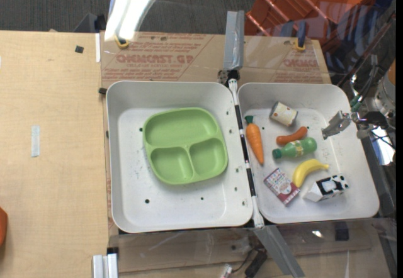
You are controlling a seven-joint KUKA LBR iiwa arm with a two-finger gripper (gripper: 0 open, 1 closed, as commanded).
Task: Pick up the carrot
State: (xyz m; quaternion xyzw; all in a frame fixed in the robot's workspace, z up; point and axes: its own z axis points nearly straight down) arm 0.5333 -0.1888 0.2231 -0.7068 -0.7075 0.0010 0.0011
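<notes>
Pale wood covers the bench (50,144) on the left, and a brown printed cardboard sheet (164,56) lies under the far edge of two shallow white bins. Most of my arm is cut off at the right edge; my end effector (338,124) shows as a small grey metal piece over the right rim of the right bin (352,204), and it is too small and blurred for me to tell whether it is open or closed. Nothing can be seen gripped in it.

In the left bin (119,163) sits a smooth green plate (185,144) with three compartments and rounded corners. In the right bin, the carrot (254,141) lies at the left wall, just beside the divider, a tapered orange cone with a green top. Its long axis runs far to near, green end far, tip pointing near and slightly right. Right of it lie a red sausage-like piece (291,137), a glossy green bottle (295,149), and a curved yellow banana (308,170). Farther back is a tan cylinder (284,114); nearer are a small pink box (281,185) and a black-and-white carton (327,188), their print unreadable
</notes>
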